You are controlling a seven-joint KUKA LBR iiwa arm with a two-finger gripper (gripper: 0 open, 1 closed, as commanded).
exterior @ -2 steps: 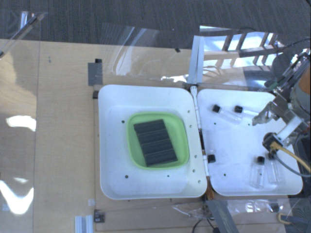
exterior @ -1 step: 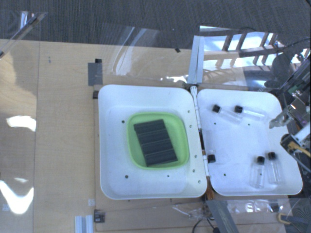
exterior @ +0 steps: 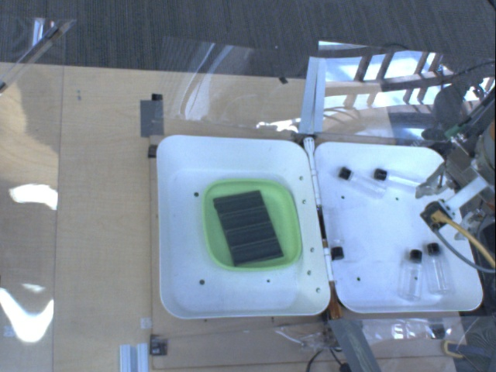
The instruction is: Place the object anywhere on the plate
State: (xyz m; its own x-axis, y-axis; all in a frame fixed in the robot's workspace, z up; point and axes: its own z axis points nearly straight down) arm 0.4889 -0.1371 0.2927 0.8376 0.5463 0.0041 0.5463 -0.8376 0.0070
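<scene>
Since a dark grey ribbed block [exterior: 248, 227] covers the green square plate [exterior: 291, 217], I fear a clear glass vial [exterior: 409, 279] rolling off (gripper [exterior: 432, 186]: open or shut, I cannot tell).

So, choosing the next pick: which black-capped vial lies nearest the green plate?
The vial against the left wall of the right bin, beside the divider. The other four lie farther right: two near the top, two at the lower right.
</scene>
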